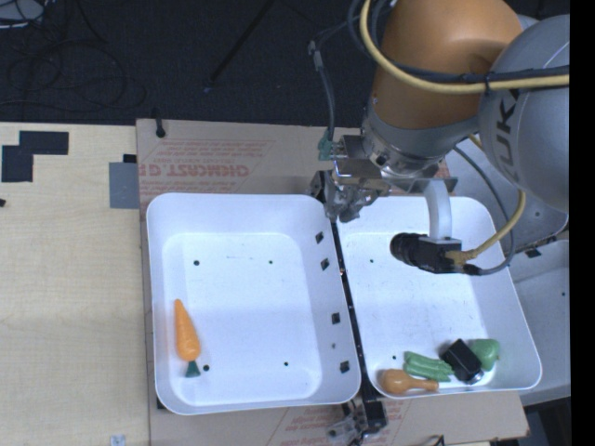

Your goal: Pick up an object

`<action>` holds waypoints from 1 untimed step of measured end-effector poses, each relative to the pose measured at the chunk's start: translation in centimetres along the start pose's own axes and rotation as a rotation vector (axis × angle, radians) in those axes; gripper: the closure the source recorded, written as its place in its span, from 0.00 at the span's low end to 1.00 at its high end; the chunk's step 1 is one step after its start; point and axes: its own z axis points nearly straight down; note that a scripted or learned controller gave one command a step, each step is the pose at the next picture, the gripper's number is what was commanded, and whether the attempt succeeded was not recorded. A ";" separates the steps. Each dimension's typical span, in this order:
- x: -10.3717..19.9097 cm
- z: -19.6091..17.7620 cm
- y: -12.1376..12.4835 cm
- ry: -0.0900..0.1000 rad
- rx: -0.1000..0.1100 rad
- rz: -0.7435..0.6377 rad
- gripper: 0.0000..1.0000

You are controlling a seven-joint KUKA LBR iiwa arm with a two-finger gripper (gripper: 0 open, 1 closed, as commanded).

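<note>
We find the gripper (346, 204) poised over the seam between the two bins, at their far edge; to its left and nearer us, a toy carrot (186, 332) lies in the left bin (232, 216); to its right and nearer us, a green pod (428, 366), a black block (461, 360) and an orange gourd (405, 382) cluster in the right bin (502, 277).

We see the arm (521, 100) as a bulky grey casing with a rounded orange band and part of a dark printed letter. Yellow and black cables loop around it. Beneath sits a metallic wrist block.
</note>
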 end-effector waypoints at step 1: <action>-7.2 1.0 -5.1 0.001 -0.012 0.010 1.00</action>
